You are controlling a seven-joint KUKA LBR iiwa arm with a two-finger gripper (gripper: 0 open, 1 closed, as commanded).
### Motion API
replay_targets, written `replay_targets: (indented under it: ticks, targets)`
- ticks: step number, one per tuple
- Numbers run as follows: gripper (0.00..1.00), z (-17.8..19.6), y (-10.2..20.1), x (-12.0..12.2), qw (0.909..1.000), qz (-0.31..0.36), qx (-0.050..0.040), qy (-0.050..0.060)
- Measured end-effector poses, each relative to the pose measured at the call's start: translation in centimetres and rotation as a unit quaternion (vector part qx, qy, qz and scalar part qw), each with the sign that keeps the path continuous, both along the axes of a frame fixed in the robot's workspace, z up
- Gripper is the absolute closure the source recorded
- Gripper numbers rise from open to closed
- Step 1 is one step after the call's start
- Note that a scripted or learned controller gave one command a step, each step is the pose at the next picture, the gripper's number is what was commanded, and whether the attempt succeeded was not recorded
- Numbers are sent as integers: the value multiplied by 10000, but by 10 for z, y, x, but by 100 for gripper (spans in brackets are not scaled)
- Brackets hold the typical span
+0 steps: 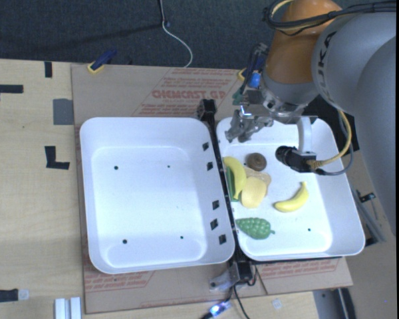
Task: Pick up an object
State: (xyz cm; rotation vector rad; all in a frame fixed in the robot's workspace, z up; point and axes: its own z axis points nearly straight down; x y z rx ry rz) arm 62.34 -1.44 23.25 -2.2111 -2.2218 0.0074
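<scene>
Yellow banana (292, 200), right bin (332, 244), lying toward its near right, long axis slanted. Gripper (241, 130): poised over the bin's far left corner, nothing seen between its fingers; open or closed, cannot tell. Banana lies nearward and rightward of gripper, well apart.

My bench, and what sits flat on it

Under me is a pale wooden bench (26, 198) with black tape marks (53, 157) and a grey patch (63, 110) on its left part. A brown cardboard sheet (166, 95) with red print lies on it, and on that sheet stand two shallow white bins touching side by side: the left bin (146, 191) and the right bin (319, 241). A small blue and yellow piece (102, 60) rests at the cardboard's far left corner.
</scene>
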Motion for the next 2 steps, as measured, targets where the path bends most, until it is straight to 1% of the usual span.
replay_targets:
  ticks: [1, 2]
  targets:
    - [100, 234, 86, 7, 9999, 16, 7, -136]
    - [100, 116, 151, -26, 10000, 12, -14, 24]
